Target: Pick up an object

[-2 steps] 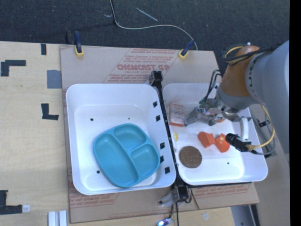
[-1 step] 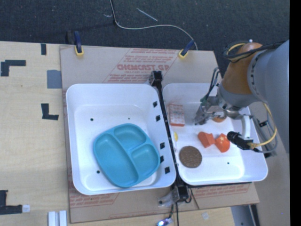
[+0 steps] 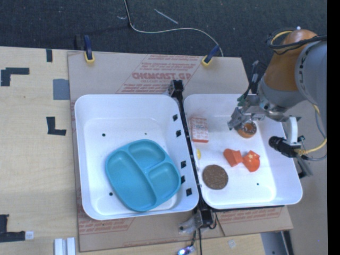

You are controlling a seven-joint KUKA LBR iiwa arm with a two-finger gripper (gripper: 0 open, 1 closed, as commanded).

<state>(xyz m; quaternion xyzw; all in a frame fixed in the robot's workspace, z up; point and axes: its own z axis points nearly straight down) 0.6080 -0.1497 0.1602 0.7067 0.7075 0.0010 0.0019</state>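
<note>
My gripper (image 3: 243, 122) hangs low over the upper right part of the right bin (image 3: 265, 195), right above a small brown round object (image 3: 247, 130) that peeks out beneath it. Below it lie an orange-red block (image 3: 232, 156) and a red piece (image 3: 252, 161) side by side. A brown round disc (image 3: 215, 177) rests lower in the same bin, and a white packet with red print (image 3: 199, 129) lies by the bin's left wall. A tiny yellow bit (image 3: 198, 153) sits under the packet.
The left bin (image 3: 90, 110) holds a blue divided plate (image 3: 142, 174). A black divider (image 3: 183, 142) runs between the bins. Clamps (image 3: 88, 53) pin the cardboard sheet at the back, and a cable crosses the dark floor behind.
</note>
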